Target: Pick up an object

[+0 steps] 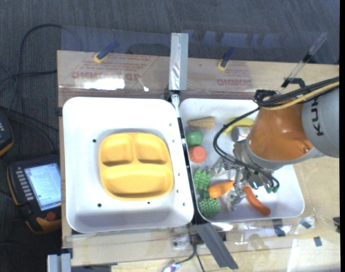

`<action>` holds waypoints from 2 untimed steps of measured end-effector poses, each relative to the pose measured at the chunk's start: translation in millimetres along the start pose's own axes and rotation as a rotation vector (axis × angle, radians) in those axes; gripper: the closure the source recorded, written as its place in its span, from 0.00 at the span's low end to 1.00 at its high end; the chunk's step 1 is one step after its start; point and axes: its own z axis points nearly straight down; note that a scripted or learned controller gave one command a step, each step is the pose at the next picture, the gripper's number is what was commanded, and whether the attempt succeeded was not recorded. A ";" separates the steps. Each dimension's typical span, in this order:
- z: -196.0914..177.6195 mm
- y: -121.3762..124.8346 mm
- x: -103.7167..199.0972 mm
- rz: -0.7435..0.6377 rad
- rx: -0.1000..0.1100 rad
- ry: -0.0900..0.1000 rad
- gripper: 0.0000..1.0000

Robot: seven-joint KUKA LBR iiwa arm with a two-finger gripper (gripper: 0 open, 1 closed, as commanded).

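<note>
Where toy food lay crowded along the near side of the right bin (295,207), found the gripper (237,196) set low among it, presumably because the pieces there sat close enough to offer a catch. Could not tell how far open the gripper stood, nor whether anything was caught in it. Judged the likeliest target to be the small orange piece (216,190), touching or just beside the gripper on the view's left. Noted an orange carrot (258,202) close on the other side, and a green knobbly piece (202,179) and a green broccoli (210,207) packed near the bin's dividing wall, apt to hinder a clean grasp. Farther back, saw a red tomato (197,153) and a yellow banana (243,123). Well apart, in the left bin (76,152), noted a yellow divided plate (136,164).
</note>
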 end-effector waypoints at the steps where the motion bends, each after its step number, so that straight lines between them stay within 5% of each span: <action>1: 0.9 -17.7 -69.8 0.244 -0.007 -0.005 0.00; 2: -0.4 -3.2 -39.5 0.269 -0.006 -0.011 0.00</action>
